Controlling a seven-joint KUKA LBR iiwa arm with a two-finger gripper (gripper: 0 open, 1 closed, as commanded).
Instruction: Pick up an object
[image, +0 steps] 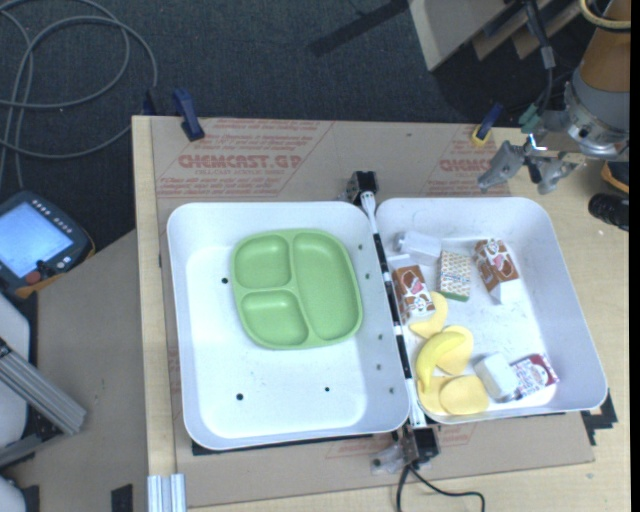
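My gripper hangs over the back rim of the right bin, open, with nothing between its two grey fingers. Below it in that bin lie small printed cartons: a red-brown one, a green-white one and another brown one. A yellow banana and a yellow round piece lie at the bin's front beside a red-and-white packet and a pale block. A clear wrapper sits near the back left corner.
The left bin holds a green divided plate. A black clamp sits where the bins meet at the back. Blue clips pin the cardboard base. A handheld screen rests off the bench at the left.
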